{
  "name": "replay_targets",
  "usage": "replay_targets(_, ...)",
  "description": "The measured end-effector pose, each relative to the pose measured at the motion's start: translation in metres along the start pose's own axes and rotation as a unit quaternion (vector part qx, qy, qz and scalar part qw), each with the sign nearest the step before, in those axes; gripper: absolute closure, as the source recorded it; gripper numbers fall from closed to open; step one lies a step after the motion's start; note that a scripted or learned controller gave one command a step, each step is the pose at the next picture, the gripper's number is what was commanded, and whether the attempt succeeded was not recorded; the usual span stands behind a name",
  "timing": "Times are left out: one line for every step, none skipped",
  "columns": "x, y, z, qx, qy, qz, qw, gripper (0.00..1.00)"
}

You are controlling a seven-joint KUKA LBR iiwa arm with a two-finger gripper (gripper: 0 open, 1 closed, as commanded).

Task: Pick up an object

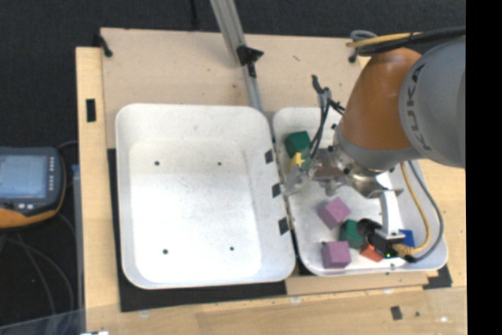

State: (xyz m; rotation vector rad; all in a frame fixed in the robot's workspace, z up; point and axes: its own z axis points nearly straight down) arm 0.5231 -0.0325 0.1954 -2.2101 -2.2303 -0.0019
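The grey KUKA arm with its orange band (384, 102) reaches in from the right and hangs over the right-hand shallow white bin (439, 251), covering much of that bin's upper half. Its gripper (310, 172) sits low near the bin's left wall, just below a dark green block (297, 143) and beside a small yellow piece (298, 160) — whether the tool is open, closed or clamped on anything cannot be told, since the wrist and cables hide that part.

The objects that could be picked all lie in the right bin. The green block rests near the bin's upper left corner. Below the wrist, toward the middle of the bin, lies a light purple block (336, 211), tilted. A second purple block (336, 253) sits near the bin's lower edge, apart from the first. Between them and to the right lies a dark green object (351, 231), with a small orange-red piece (370, 253) just beside it and a blue piece (405, 238) further right, near a yellow cable (427, 235) that loops along the bin's right side.

The left-hand shallow white bin (196, 192) lies alongside, its right wall touching the right bin's left wall. Both bins rest on a pale wooden bench (172, 67). A slanted grey metal pole (223, 4) rises from the bench behind the bins, and a handheld control pendant with a screen (27, 183) lies off the bench at far left.
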Motion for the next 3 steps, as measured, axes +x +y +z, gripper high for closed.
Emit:
replay_targets(-0.005,0.000,-0.001,-0.001,-0.001,0.005,1.0000,0.00)
replay_targets(-0.099,0.032,0.099,-0.002,-0.002,0.007,1.0000,0.00)
replay_targets(-0.096,0.032,0.097,-0.003,-0.002,0.006,1.0000,0.00)
